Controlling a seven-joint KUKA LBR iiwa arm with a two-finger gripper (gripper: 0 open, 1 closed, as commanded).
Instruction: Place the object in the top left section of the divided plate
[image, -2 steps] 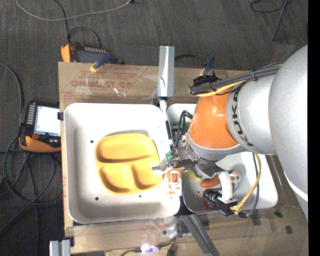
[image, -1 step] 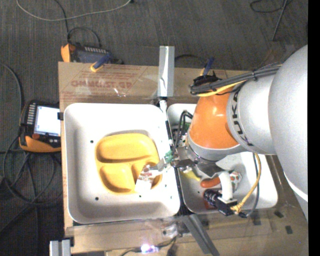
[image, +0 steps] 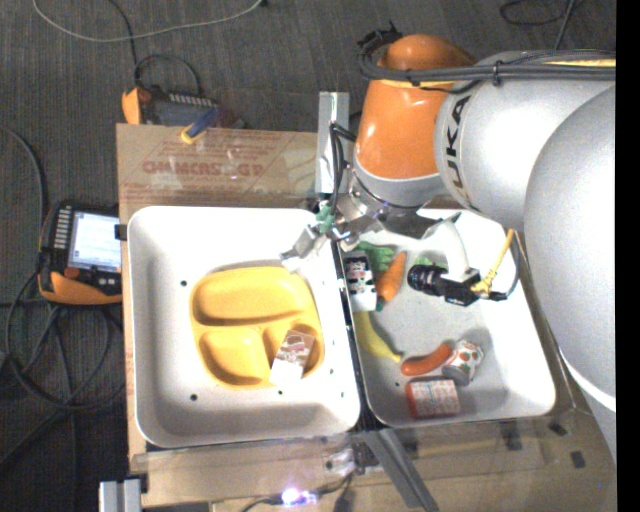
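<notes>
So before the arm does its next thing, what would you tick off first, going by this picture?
1. Yellow divided plate sits flat in the left bin: ok.
2. Plate's top left section free for an object: ok.
3. Small carton lies in the plate's lower right section, not the top left: not ok.
4. Gripper position: over the divider between the bins, near the plate's upper right corner: ok.
5. Object held in the gripper: cannot tell.
6. Carrot, banana and sausage lie in the right bin: ok.
</notes>
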